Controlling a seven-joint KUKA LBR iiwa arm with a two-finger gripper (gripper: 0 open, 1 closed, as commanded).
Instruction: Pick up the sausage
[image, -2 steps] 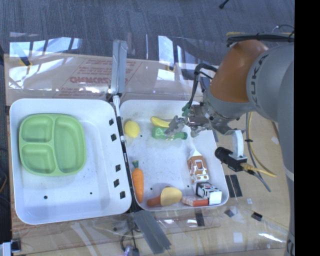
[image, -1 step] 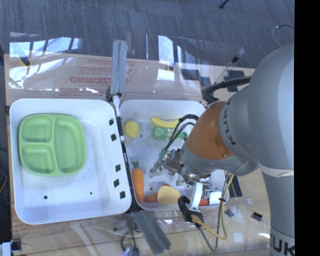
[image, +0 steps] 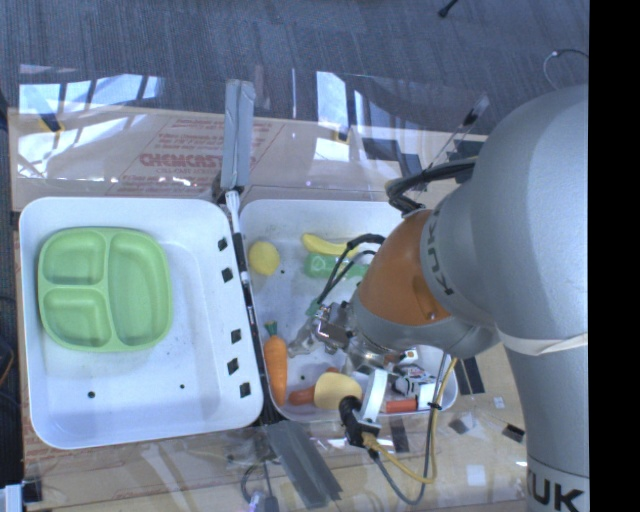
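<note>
two shallow white bins sit side by side on the tabletop (image: 120, 150). in the camera view, the left bin (image: 200, 400) holds a green divided plate (image: 103, 288). the right bin (image: 290, 215) holds a yellow lemon (image: 264, 258), a banana (image: 325, 244), a carrot (image: 276, 366) and a pale yellow piece (image: 335, 388). the sausage (image: 300, 397) appears to be the reddish length along the near wall of the right bin, just beside the carrot's tip and partly hidden behind the yellow piece. the gripper (image: 318, 333) hangs low over the middle of that bin, near the carrot and a little apart from the sausage. whether it is open or closed cannot be told, as the wrist and cables crowd it.

the sausage is probably a light toy with a smooth, rounded skin, so it is likely to slip or roll. it is best taken across its narrow width, at the exposed end.
</note>
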